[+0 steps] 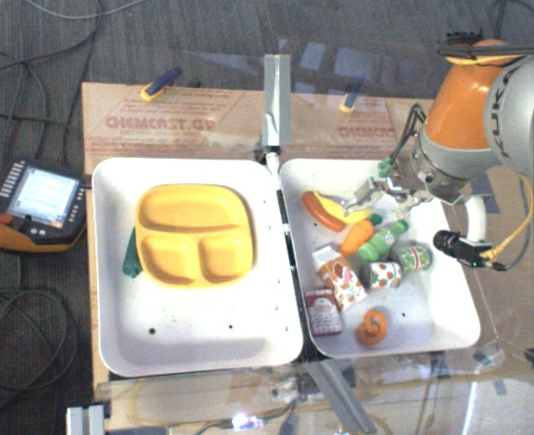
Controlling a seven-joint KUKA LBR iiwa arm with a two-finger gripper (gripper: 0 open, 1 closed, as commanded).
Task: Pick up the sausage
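The gripper (368, 195) hangs low in the right bin (448, 320), beside the sausage (323, 209); whether it is wide or narrow cannot be told. The sausage lies in the bin's upper left, touching a banana (353, 214). A carrot (357, 236), bottle (382, 239) and cans sit below. The left bin (112, 333) holds a yellow tray (195, 234).

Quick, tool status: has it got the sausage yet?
Tool: open or shut cannot be told. It sits over the right bin near the sausage, which lies on the bin floor, not held.
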